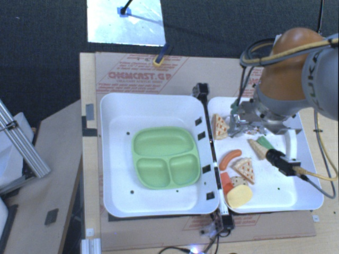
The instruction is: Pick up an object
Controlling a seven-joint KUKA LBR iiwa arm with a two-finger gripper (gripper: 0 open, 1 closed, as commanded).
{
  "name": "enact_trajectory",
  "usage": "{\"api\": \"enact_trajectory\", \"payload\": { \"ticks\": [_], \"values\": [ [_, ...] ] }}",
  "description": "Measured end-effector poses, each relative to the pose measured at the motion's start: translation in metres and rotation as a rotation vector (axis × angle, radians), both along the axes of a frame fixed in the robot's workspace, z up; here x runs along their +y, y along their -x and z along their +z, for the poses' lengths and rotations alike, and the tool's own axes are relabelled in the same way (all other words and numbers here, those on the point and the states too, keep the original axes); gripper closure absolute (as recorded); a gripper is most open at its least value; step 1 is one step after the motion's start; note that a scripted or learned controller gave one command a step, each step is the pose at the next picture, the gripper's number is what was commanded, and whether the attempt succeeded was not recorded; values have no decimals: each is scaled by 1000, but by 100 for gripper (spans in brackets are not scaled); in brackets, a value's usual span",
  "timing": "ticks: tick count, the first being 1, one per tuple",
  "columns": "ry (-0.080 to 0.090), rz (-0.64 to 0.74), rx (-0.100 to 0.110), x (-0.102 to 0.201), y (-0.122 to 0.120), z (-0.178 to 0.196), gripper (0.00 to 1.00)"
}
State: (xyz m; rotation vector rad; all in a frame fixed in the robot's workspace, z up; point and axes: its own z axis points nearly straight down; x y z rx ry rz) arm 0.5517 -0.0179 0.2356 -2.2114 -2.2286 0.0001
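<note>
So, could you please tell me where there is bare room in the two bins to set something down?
Free: the left bin's floor around the green divided plate, and the right bin's near-right floor, right of the yellow piece. Crowded: the right bin's left side, with pizza slices, sausage and gripper.

Green tray (161,163) in left bin (114,142); toy food, probably plastic, in right bin (296,194).

Setting: we read this as a robotics lab | cues: KUKA arm (296,73) at frame right, two white bins (114,157) on cardboard-covered bench (143,73), toy food (239,196), aluminium framing (21,142) at left edge
</note>
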Motion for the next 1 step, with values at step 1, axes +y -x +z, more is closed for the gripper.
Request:
{"api": "enact_trajectory", "payload": {
  "ticks": [1],
  "values": [
    [0,-1,0,19,16,-19,100]
  ]
}}
